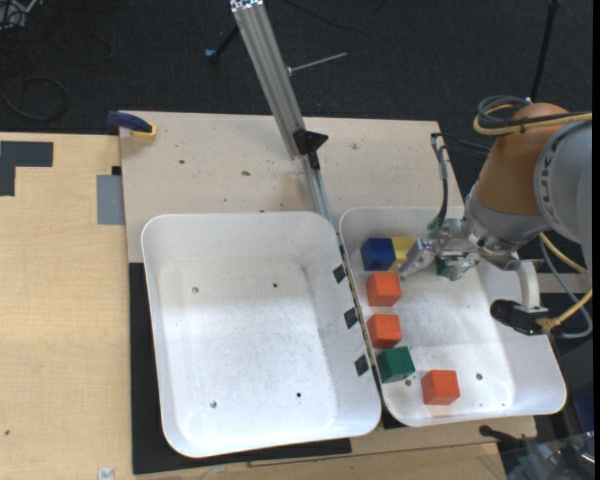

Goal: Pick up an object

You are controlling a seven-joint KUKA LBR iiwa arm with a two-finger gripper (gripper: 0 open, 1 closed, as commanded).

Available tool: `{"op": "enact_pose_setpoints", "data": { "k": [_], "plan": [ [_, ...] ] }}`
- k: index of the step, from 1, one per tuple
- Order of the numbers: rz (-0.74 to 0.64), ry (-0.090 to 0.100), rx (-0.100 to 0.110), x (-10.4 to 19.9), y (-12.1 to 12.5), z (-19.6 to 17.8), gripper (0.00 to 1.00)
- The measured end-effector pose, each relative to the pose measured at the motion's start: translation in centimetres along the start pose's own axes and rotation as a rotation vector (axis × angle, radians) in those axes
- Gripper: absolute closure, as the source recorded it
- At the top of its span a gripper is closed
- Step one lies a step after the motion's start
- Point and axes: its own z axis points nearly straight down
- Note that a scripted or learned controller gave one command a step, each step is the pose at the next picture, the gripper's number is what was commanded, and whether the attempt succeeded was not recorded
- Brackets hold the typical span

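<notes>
The right bin (520, 368) holds several small cubes. A blue cube (377, 253) and a yellow cube (403, 247) sit side by side at its far left. Two orange cubes (384, 289) (384, 329) lie in a column below them, followed by a green cube (396, 364). A third orange cube (440, 387) rests near the front. My gripper (427, 256) reaches in from the right, low over the bin floor, right beside the yellow cube. I see nothing lifted in it.
The left bin (180, 268) stands next to the right one, with black clips (350, 318) along the shared wall. A slanted aluminium bar (275, 78) rises behind the bins. The grey arm and its cables (525, 183) overhang the right bin's far right side.
</notes>
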Motion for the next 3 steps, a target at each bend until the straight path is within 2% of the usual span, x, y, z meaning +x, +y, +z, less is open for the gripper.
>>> {"op": "enact_pose_setpoints", "data": {
  "k": [1, 3],
  "plan": [
    [0.004, -0.001, -0.005, -0.2, 0.1, -1.4, 1.0],
    [0.002, -0.003, -0.01, -0.7, 0.1, -9.0, 1.0]
  ]
}}
